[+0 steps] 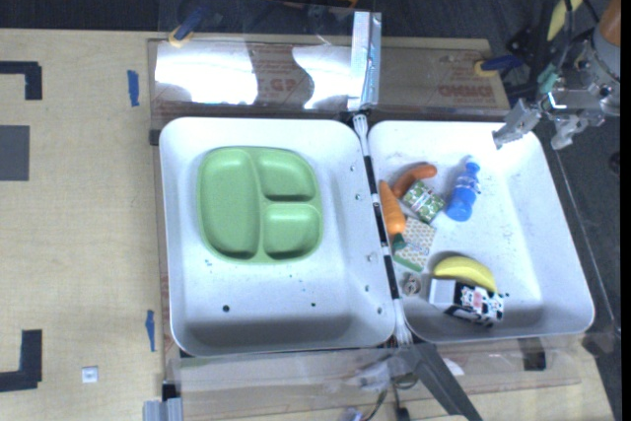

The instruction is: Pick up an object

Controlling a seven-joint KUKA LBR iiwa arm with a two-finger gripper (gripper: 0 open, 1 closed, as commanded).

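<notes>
I judge the task barely begun. The left bin [187,311] holds a green tray [260,203]; the right bin [552,242] holds the banana [464,270], bottle [462,191] and carrot [392,209], none lifted. My pincer [539,125] hangs spread wide and holding nothing above that bin's far right corner.

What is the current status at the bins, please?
Gripper open, holding nothing, above the right bin's far right corner. Banana, blue bottle and carrot lie untouched in that bin. Nothing in the way.

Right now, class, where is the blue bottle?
The blue bottle lies in the right bin, beside the green packet, above the banana.
</notes>
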